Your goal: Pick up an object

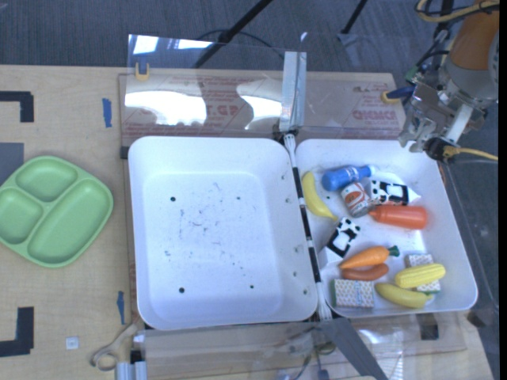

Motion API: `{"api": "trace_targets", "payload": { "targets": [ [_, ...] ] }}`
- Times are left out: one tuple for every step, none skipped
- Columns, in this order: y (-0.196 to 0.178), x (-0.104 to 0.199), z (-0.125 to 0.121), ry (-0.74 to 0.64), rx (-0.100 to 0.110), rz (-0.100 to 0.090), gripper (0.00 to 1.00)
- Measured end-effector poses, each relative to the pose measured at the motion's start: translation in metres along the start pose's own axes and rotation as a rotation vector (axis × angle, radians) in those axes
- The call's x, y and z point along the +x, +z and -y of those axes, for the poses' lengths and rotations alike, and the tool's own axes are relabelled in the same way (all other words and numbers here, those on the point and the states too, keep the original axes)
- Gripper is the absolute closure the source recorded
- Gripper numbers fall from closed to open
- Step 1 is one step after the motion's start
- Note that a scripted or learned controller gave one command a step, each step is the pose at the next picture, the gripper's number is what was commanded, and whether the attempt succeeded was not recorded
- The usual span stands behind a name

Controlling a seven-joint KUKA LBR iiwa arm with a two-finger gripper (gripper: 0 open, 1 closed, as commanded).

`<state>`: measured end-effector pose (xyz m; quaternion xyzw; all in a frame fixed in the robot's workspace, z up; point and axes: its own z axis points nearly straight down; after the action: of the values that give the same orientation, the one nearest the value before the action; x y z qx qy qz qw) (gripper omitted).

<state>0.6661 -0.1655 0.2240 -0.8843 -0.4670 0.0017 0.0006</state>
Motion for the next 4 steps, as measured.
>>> {"api": "trace_targets", "payload": {
  "targets": [
    [-0.032,0.045,0.031,0.441,0.001,0.000,1.00],
    [0.037,0.045,0.043,0.703,0.005,0.003,1.00],
    [0.042,0.081,0.093,0.761,0.004,0.000,1.00],
    [-0.111,0.056,0.069,0.772,0.001,-0.001,1.00]
  ]
}}
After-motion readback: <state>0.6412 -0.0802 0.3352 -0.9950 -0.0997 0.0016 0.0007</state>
